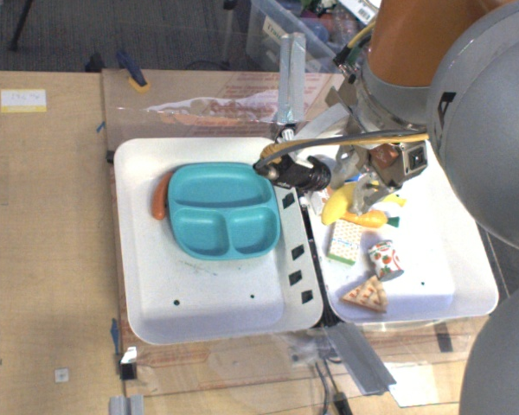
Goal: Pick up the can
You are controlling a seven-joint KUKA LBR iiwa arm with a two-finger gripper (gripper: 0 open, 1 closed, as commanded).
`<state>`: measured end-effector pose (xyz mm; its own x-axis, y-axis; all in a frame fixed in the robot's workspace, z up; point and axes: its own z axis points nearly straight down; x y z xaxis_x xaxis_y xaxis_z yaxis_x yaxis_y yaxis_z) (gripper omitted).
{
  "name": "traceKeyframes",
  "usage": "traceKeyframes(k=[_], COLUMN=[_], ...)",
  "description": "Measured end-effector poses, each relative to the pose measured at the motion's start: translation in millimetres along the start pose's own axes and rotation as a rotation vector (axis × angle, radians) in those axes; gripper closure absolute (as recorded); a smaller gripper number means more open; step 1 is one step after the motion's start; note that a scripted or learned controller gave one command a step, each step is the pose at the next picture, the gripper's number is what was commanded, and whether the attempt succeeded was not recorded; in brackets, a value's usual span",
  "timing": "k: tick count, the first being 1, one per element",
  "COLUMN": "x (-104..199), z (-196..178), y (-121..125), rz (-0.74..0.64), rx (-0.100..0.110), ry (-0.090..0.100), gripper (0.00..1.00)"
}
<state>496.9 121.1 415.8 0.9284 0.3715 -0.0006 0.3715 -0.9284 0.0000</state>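
Observation:
The can [385, 259], small with a red, white and green label, lies on its side in the right bin [467, 292], near the front. My gripper [370, 188] hangs over the back of that bin, above a yellow banana [339, 206] and an orange carrot [369, 219]. It is behind the can and well apart from it. The arm's big grey and orange body covers the back right of the bin.
A white and green box [344, 245] and a pizza slice [366, 296] lie beside the can. The left bin [147, 292] holds a teal divided plate [223, 210] with a red sausage [160, 199] at its left. A black cable fitting [296, 174] juts over the divider.

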Motion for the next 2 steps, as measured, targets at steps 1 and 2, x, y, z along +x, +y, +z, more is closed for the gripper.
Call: traceKeyframes(k=[1,2], x=[21.5,22.1], z=[52.3,42.4], y=[-99.4,-98.2], rz=[0.047,0.05], rx=[0.0,0.0], ry=[0.002,0.003], gripper=[1.0,1.0])
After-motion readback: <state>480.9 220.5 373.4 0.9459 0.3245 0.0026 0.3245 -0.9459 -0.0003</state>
